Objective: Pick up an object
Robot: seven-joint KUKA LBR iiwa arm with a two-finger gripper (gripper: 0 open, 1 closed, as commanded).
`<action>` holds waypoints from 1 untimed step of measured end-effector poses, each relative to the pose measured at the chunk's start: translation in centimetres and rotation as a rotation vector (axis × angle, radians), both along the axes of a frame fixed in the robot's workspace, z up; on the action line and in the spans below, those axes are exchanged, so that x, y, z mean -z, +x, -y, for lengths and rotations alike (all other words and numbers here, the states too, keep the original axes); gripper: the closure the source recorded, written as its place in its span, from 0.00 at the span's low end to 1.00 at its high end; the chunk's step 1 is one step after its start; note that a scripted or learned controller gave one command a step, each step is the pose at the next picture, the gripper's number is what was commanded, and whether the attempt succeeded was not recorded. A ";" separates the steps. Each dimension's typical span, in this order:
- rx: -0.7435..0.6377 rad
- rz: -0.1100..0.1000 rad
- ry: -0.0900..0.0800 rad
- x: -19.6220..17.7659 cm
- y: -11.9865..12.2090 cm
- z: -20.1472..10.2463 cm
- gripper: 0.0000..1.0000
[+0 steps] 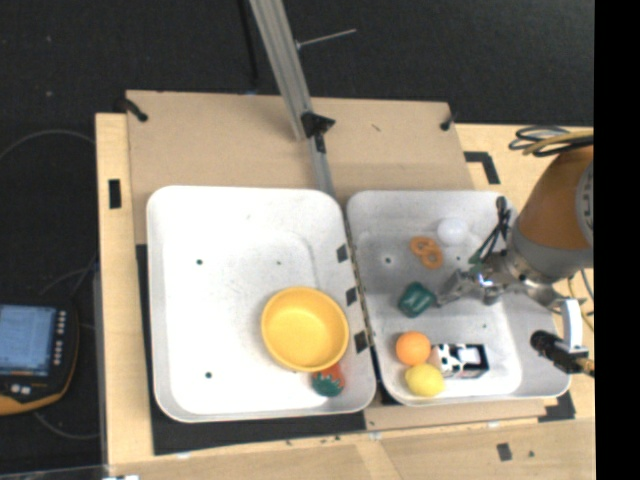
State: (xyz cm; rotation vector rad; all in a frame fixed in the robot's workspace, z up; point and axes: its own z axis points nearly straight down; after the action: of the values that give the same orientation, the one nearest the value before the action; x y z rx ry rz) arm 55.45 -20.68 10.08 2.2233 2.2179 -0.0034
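1. The step in hand looks like the approach: the gripper sits low in the right bin, just right of the green block, with nothing held.
2. Whether the fingers are spread or pressed together I cannot tell.
3. The next move calls for centring on the block, or another object, and closing there.
4. Other candidates: an orange ball, a yellow lemon and a black-and-white toy at the near edge.
5. The arm reaches in from the right, wrist bent down.
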 end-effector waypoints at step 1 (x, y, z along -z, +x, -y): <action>0.004 0.004 0.000 -1.1 0.1 0.1 1.00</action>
State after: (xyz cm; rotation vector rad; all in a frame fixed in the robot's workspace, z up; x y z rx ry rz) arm 55.55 -20.77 11.23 2.2251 2.2116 0.0010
